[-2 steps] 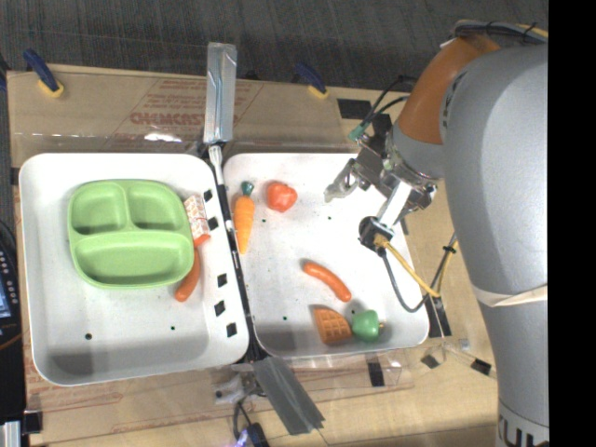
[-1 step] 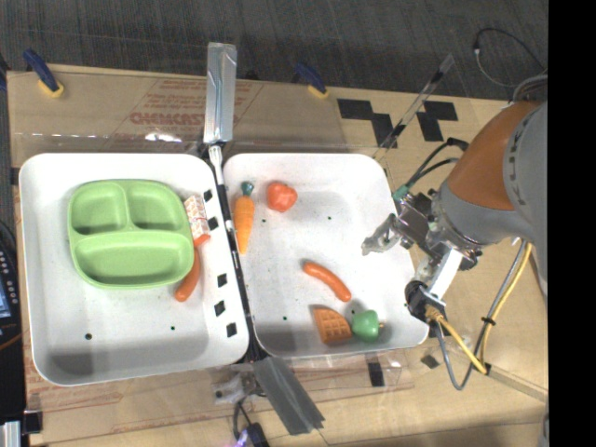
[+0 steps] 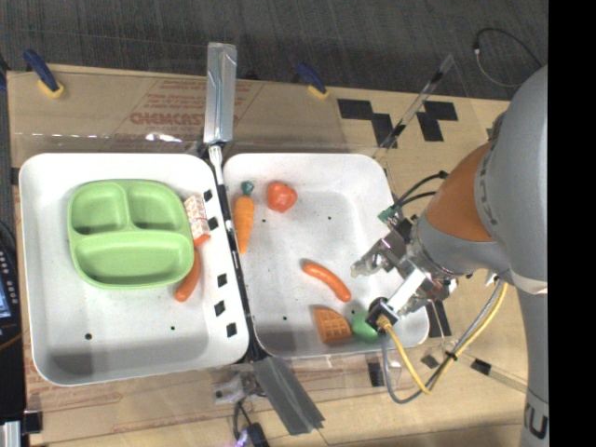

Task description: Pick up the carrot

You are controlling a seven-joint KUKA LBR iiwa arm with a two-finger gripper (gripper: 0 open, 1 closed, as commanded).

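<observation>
my gripper (image 3: 380,287) sits low over the right bin (image 3: 372,180), near its right wall, wrist w/ the orange band behind it. from this angle i can't tell how it's set, too much wrist hardware in the way. nothing visibly caught in it. the carrot (image 3: 243,222) lies at the left side of the right bin, just beside the divider btwn bins, green top pointing toward the far wall, well apart from my gripper. a red tomato (image 3: 281,196) is near it to the right. mid-bin there's an orange sausage (image 3: 327,279), and by the near wall a waffle piece (image 3: 330,325) touching a green item (image 3: 363,329), prob. a toy veg. left bin (image 3: 42,250) holds a green divided plate (image 3: 130,231), a 2nd sausage (image 3: 189,277) leaning at its right edge, and a small patterned block (image 3: 196,215).
</observation>
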